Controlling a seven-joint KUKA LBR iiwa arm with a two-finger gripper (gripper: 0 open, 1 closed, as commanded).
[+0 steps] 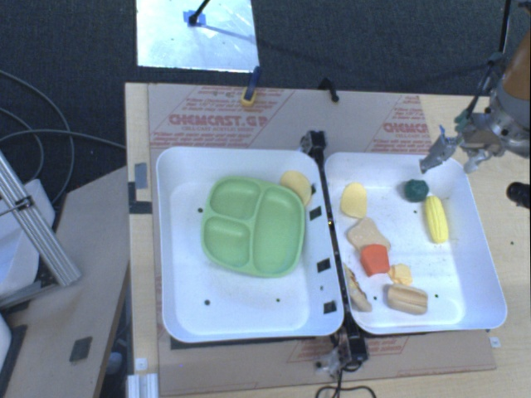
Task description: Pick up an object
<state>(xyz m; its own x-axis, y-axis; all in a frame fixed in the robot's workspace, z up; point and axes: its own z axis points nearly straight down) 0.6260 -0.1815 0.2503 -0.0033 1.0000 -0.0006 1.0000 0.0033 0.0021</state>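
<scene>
Corn cob [436,219] lies lengthwise, tip toward far rim; gripper [455,157] above, jaws spread, nothing held.

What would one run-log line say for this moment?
gripper: open, holding nothing | position: above right bin's far edge | nearest: dark green toy, corn cob | pick: not yet done

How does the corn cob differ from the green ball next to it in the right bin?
The corn cob is yellow and elongated, lying lengthwise away from the camera; the green ball is dark green and round. The corn cob is clearly the larger of the two. The green ball sits closer to the claw, which hangs over the bin's far edge; the corn cob lies nearer the bin's right wall. Both rest loose on the floor of the right bin, close together.
</scene>
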